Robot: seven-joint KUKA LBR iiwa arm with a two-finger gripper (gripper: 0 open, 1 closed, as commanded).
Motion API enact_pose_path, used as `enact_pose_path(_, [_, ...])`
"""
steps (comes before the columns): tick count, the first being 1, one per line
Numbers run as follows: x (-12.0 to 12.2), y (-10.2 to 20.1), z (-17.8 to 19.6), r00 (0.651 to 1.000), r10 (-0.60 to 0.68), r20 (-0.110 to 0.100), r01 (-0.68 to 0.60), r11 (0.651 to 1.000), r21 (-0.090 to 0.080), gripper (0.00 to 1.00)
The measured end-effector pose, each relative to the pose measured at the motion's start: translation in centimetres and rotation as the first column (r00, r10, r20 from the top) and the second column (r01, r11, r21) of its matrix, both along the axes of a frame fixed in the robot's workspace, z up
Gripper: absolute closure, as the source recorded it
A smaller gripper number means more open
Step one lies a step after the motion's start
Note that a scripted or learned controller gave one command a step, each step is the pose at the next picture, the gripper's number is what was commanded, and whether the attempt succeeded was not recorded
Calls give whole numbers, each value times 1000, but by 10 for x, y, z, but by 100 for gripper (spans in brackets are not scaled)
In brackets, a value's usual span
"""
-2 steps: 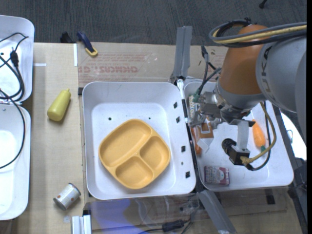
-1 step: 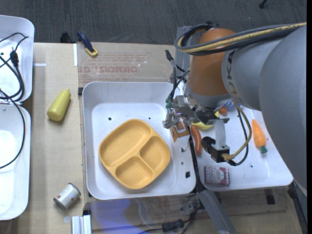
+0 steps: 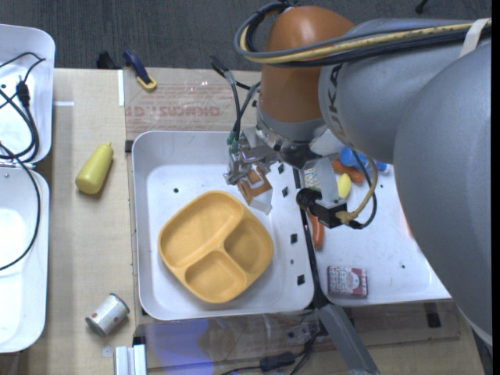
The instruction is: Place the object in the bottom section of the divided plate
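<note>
A yellow divided plate (image 3: 215, 244) lies in the left white bin (image 3: 156, 178), with its small bottom section (image 3: 211, 277) facing the bin's front wall. My gripper (image 3: 250, 175) hangs just past the plate's far right rim, under the orange band of the wrist. A small brown object (image 3: 255, 185) with a pale lower edge sits between the fingers, and the gripper is shut on it. The object hovers above the bin floor beside the plate rim, not over any section.
The right bin (image 3: 391, 256) holds a small red and white box (image 3: 348, 280), an orange stick (image 3: 316, 230) and yellow, orange and blue pieces (image 3: 348, 172). A yellow bottle (image 3: 95, 169), a can (image 3: 106, 312) and a blue-handled tool (image 3: 138, 70) lie outside the bins.
</note>
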State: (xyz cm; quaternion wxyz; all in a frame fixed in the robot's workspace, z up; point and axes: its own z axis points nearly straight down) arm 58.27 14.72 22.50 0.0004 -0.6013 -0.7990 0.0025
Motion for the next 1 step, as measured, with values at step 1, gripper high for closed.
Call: enact_pose_path(1, [-1, -79, 60, 956, 293, 0, -293, 956, 1, 100])
